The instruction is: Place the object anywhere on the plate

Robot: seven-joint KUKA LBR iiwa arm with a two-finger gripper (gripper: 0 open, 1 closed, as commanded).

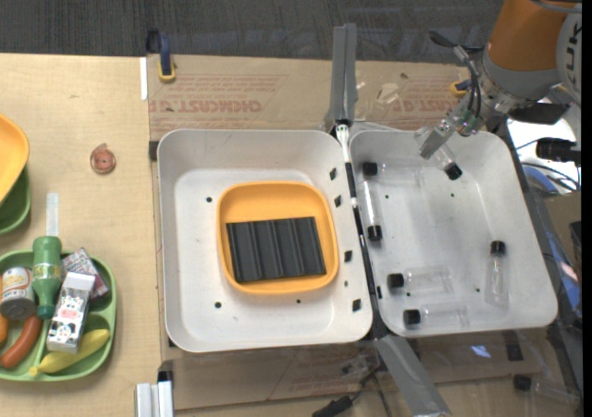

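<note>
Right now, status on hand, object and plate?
Hand over right bin's far edge, grip unclear. Black ridged object lying on yellow plate, left bin. Nothing obstructing.

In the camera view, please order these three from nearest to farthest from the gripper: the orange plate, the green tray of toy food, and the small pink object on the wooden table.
Measured from the gripper at the right bin's far edge:
1. Orange plate, in the left bin, holding a dark ridged block.
2. Small pink object, on the wooden table left of the bins.
3. Green tray of toy food, at the near left corner.
</note>
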